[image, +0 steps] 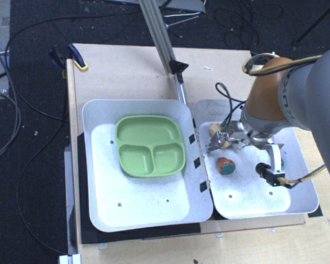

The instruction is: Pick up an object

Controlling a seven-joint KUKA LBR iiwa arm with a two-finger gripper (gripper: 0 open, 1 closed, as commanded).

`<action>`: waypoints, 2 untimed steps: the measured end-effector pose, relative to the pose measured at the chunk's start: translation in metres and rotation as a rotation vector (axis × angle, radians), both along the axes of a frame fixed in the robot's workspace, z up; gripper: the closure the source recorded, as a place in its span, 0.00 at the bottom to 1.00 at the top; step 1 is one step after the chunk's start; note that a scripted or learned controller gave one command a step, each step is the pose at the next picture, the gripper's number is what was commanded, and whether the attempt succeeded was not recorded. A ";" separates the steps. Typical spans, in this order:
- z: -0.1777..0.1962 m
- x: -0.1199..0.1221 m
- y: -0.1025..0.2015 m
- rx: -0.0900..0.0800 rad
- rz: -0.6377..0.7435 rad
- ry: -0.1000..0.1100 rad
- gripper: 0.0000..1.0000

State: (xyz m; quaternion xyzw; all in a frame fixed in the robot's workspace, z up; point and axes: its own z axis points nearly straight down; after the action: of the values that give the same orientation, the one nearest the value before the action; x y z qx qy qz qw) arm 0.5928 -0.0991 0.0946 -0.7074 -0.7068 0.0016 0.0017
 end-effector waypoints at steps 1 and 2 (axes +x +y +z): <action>0.013 0.001 0.000 0.000 -0.001 -0.005 1.00; 0.070 -0.007 -0.003 -0.001 -0.001 -0.010 1.00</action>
State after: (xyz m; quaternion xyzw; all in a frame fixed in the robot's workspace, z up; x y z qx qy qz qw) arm 0.5862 -0.1023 0.1648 -0.7077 -0.7065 -0.0014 -0.0022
